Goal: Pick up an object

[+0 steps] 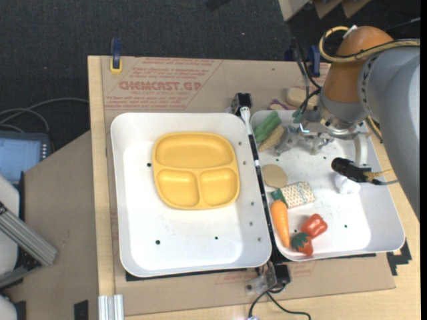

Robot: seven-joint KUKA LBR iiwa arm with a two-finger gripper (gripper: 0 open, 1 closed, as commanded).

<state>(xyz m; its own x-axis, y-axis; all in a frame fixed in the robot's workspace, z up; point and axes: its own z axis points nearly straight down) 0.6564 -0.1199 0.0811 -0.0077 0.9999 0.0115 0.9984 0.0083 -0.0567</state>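
A grey robot arm [393, 85] with an orange band is reaching in from three o'clock, its gripper [308, 139] hanging low over the far end of the right white bin [380, 225]; whether it is spread or pressed together cannot be told. At nine o'clock, a yellow divided plate [196, 169] is lying in the left white bin [133, 199]. Nothing appears lifted yet: a green item [267, 123] is sitting at the gripper's nine o'clock, while a toy carrot [280, 222], a red pepper [313, 227] and a tan disc [274, 175] are lying toward six o'clock.

From my console, I reference everything to the divided plate [196, 169] — it lies in the left bin [133, 245]. Right of it — the right bin [387, 235] holds a carrot [280, 223], a pepper [309, 233] and a cracker [297, 194].
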